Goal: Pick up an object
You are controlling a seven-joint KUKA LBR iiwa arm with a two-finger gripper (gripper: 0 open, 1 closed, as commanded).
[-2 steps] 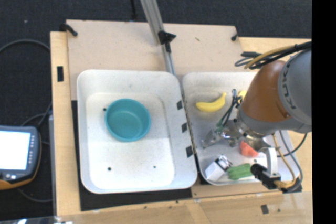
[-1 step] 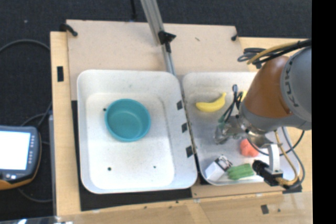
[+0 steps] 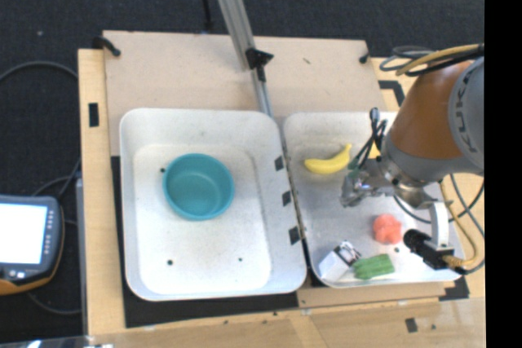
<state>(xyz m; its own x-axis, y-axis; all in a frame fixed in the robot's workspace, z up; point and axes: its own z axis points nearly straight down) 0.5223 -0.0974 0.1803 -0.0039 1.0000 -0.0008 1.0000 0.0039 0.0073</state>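
- Pincer [image 3: 356, 193]: low in right bin [image 3: 326, 126], finger state impossible to tell, nothing seen held.
- Banana [image 3: 328, 162]: just beside (nearest candidate).
- Advice: centre over banana's middle before descending.

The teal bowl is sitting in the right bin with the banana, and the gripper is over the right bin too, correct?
Not quite. The camera view shows the teal bowl in the left bin, alone. The banana does lie in the right bin, and the gripper is over that bin.
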